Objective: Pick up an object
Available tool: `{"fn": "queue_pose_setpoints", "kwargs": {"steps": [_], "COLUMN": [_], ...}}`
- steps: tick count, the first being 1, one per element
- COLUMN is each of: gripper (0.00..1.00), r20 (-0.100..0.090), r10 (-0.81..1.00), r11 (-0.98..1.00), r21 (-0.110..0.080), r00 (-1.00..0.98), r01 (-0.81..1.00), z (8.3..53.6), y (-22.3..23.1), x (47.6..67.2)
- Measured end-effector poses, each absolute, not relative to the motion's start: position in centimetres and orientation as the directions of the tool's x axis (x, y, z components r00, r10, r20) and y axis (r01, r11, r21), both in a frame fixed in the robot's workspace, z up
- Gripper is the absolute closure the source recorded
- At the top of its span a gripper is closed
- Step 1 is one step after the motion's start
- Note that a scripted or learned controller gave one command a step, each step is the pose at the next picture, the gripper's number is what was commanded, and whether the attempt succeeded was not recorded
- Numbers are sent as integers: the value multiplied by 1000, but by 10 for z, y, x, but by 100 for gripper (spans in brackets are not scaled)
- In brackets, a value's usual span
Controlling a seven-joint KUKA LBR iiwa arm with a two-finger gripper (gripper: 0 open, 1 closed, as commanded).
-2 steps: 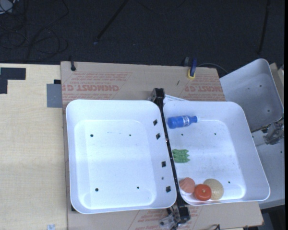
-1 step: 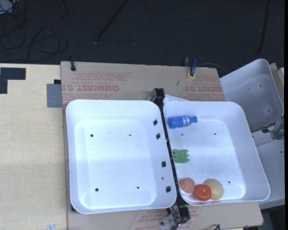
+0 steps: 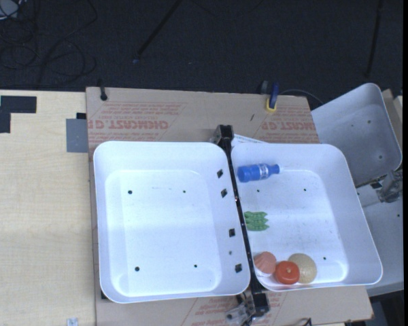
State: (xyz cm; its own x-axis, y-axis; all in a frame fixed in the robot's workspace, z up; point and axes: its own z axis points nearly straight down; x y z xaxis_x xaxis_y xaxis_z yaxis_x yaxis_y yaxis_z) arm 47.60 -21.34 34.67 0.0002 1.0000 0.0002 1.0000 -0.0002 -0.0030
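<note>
The right bin [image 3: 340, 202] holds a blue bottle [image 3: 258, 172] lying on its side near the far left corner. A small green object [image 3: 256, 221] rests by the bin's left wall. In the near left corner a pink piece [image 3: 264, 261], a red round piece [image 3: 287, 272] and a tan round piece [image 3: 304, 267] sit bunched together, touching.
The left bin [image 3: 163, 223] stands beside the right one, joined by a black divider with clips [image 3: 234, 209]. Both rest on a cardboard sheet [image 3: 190, 117]. A grey metal plate [image 3: 360, 131] stands at the right. A yellow and blue clamp [image 3: 272, 97] sits at the cardboard's far edge.
</note>
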Motion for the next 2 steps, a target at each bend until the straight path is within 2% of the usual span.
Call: {"fn": "queue_pose_setpoints", "kwargs": {"steps": [2], "gripper": [100], "r20": [0], "r10": [1000], "r11": [1], "r21": [0], "r00": [-1], "r01": [1000], "z": [367], "y": [-214], "x": [476]}}
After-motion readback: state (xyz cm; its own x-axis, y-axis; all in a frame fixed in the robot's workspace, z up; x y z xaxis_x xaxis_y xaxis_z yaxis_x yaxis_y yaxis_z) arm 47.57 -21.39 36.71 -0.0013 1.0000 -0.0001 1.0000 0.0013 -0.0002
